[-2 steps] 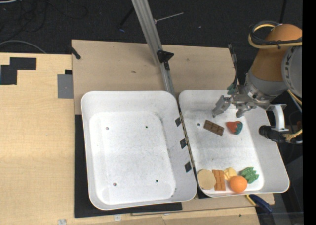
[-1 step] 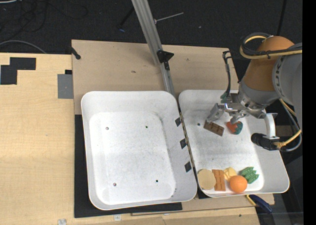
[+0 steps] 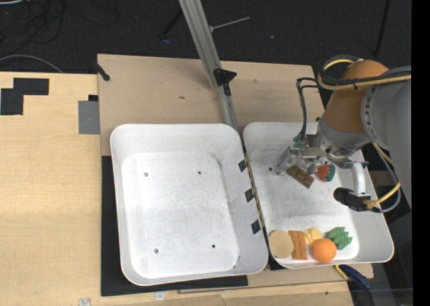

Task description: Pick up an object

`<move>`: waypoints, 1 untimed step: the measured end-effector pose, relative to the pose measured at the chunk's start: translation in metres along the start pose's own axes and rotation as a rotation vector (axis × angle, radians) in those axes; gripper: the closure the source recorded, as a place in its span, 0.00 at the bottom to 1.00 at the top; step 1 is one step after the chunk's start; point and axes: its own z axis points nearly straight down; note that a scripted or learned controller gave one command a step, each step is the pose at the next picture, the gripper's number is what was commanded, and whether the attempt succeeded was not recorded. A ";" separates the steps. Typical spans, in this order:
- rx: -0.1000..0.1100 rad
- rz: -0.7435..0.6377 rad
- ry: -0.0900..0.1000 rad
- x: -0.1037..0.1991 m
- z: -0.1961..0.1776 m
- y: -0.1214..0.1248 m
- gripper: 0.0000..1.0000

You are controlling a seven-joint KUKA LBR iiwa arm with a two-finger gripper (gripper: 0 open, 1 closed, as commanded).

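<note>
My gripper (image 3: pixel 296 163) hangs low over the upper middle of the right bin (image 3: pixel 366 247), reaching in from the right. A small brown block (image 3: pixel 301 176) lies tilted directly under it, touching or almost touching the tool. Just right of that block sits a small red and green item (image 3: pixel 325 172), partly hidden by the wrist. Along the bin's front edge lie a beige round piece (image 3: pixel 281 244), an orange-brown slab (image 3: pixel 298 245), a yellow piece (image 3: pixel 313 234), an orange ball (image 3: pixel 324 250) and a green leafy item (image 3: pixel 340 237).
The left bin (image 3: pixel 134 143) lies beside the right one, with black clips (image 3: pixel 249 194) along the shared rim. A slanted metal rail (image 3: pixel 201 35) rises behind the bins. Cables (image 3: pixel 363 198) loop beside the arm at the right.
</note>
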 end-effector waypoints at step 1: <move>-0.001 0.002 0.000 -0.001 -0.011 0.000 1.00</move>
